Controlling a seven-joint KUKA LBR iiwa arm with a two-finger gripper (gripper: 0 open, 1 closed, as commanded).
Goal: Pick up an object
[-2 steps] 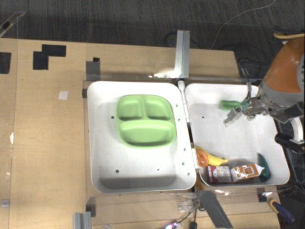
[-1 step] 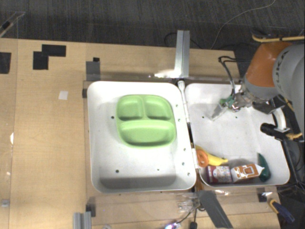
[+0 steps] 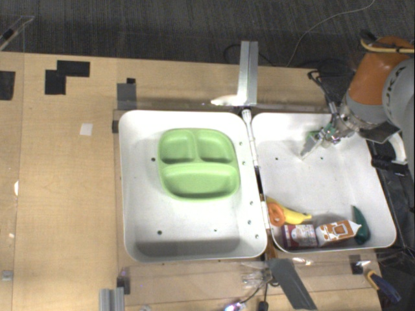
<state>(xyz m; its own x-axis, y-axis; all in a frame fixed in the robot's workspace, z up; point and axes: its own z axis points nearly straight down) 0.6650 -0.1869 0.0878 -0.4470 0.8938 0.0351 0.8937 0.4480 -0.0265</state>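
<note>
A green divided plate (image 3: 197, 162) lies in the left bin (image 3: 139, 238). In the right bin (image 3: 337, 186), along the front wall, lie an orange piece (image 3: 275, 212), a yellow banana (image 3: 299, 217), a dark bottle with a brown label (image 3: 323, 233) and a dark green item (image 3: 360, 225). My gripper (image 3: 310, 145) hangs over the back part of the right bin, well away from those objects, pointing down to the left. Nothing shows between its fingers.
A metal post (image 3: 248, 73) stands behind the seam between the two bins. The arm's orange band (image 3: 371, 76) and grey body come in at the upper right. Black tape marks (image 3: 65, 75) lie on the wooden bench at the left.
</note>
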